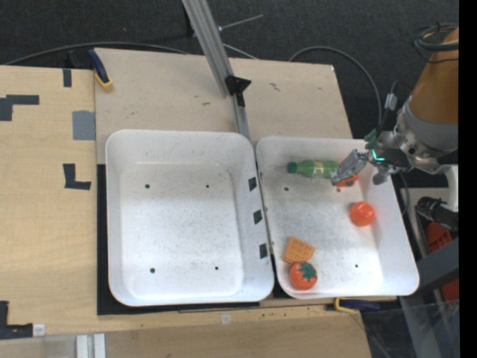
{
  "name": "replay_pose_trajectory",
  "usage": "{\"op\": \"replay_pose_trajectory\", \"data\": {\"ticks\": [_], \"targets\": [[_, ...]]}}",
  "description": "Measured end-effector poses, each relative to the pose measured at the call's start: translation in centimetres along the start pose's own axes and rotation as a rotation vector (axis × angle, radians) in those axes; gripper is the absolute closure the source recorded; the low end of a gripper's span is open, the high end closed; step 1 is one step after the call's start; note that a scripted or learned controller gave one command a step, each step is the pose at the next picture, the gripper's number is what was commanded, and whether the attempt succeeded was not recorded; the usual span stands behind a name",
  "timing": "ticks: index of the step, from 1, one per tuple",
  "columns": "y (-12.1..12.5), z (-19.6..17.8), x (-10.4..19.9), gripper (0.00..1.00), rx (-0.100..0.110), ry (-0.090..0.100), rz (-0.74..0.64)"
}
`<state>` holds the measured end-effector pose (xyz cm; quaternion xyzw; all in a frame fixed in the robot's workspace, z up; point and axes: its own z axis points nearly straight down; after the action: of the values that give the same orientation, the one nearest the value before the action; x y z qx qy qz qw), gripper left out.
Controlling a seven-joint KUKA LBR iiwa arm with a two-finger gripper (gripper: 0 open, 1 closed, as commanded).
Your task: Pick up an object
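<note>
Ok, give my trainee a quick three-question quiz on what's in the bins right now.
1. True or false: the green bottle lies in the right bin.
2. Which item sits closest to the tomato toy? A) orange ball B) waffle piece C) green bottle
3. Fill in: the gripper hovers at the bottle's ____ end in the camera view.

Key: 1 true; 2 B; 3 right.
</note>
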<state>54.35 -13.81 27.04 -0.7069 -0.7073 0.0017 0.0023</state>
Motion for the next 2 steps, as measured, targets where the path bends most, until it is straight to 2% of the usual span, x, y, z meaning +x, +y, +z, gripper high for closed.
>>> {"op": "replay_pose_trajectory", "data": {"ticks": [1, 2], "targets": [[0.1, -0.2, 0.0, 0.0, -0.004, -0.001, -0.001], [0.2, 4.3, -0.6, 0.0, 0.0, -0.001, 0.0]]}}
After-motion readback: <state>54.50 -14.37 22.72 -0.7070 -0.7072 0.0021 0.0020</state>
